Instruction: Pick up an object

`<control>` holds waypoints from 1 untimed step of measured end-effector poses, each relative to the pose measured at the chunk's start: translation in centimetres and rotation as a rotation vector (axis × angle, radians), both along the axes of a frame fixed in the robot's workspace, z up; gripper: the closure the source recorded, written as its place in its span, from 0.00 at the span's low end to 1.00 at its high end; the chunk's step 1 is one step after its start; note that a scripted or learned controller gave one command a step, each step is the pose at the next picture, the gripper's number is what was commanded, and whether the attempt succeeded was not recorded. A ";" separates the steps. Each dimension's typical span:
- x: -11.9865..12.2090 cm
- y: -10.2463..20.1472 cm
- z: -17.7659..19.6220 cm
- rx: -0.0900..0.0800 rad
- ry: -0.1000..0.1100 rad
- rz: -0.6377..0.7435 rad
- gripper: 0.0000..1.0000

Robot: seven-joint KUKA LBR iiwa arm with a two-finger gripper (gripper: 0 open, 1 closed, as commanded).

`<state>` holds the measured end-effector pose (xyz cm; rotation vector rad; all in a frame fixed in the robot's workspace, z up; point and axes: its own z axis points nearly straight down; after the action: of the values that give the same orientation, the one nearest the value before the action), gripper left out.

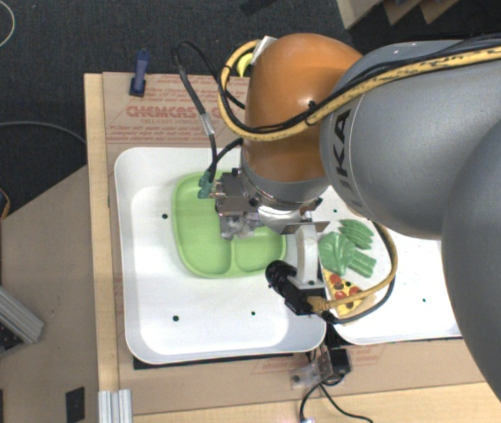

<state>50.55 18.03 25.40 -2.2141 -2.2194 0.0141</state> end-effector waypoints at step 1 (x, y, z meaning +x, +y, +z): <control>3.2 -7.2 3.3 0.000 -0.016 -0.010 1.00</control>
<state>53.71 10.86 28.71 -2.2331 -2.2162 -0.0027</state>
